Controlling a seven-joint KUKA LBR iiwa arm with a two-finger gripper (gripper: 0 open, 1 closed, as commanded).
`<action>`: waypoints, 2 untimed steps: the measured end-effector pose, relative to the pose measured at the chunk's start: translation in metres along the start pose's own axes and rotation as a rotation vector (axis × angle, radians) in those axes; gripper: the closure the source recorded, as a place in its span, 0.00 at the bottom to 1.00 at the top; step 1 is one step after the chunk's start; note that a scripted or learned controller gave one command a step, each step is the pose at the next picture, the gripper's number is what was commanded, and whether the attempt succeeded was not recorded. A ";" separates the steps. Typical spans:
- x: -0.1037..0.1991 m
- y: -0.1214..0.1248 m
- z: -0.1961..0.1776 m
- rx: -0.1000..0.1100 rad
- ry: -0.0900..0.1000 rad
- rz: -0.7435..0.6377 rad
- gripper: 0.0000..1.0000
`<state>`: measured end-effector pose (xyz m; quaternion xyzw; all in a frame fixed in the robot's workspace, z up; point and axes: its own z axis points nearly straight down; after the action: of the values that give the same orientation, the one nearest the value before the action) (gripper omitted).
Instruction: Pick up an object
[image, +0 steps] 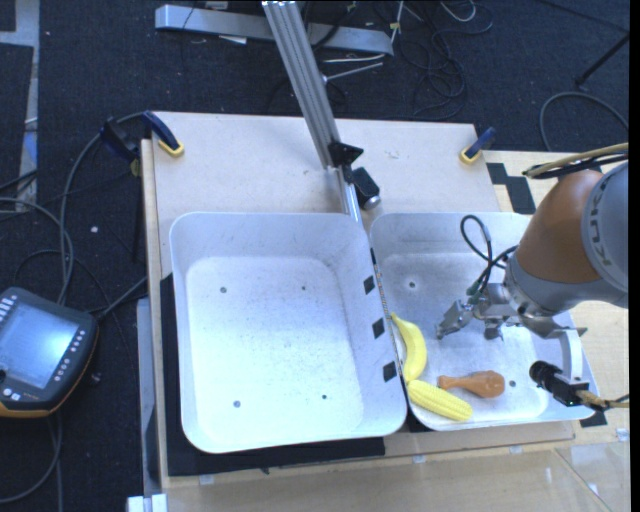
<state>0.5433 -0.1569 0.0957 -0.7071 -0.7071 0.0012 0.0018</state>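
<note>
Nearest, in the right shallow white plastic bin (400, 232): short yellow corn cob (440, 400) at the front wall, just beside a brown wooden-looking drumstick shape (474, 383). Behind them, curved yellow banana (411, 346) along the left wall. Farther back, metal two-finger gripper (449, 323) low over the bin floor, apart from all three; cannot tell jaw state. Beside, left shallow white bin (180, 240). Beyond, slanted aluminium post (312, 90).

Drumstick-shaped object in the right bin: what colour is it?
Brown-orange; the drumstick-shaped object shows best in the camera view, beside the corn cob.
</note>
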 end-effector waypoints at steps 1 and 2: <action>0.000 0.001 -0.012 -0.004 -0.001 0.000 1.00; 0.000 -0.003 -0.073 -0.009 -0.002 0.000 1.00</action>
<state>0.5406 -0.1571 0.1690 -0.7070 -0.7072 -0.0014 -0.0022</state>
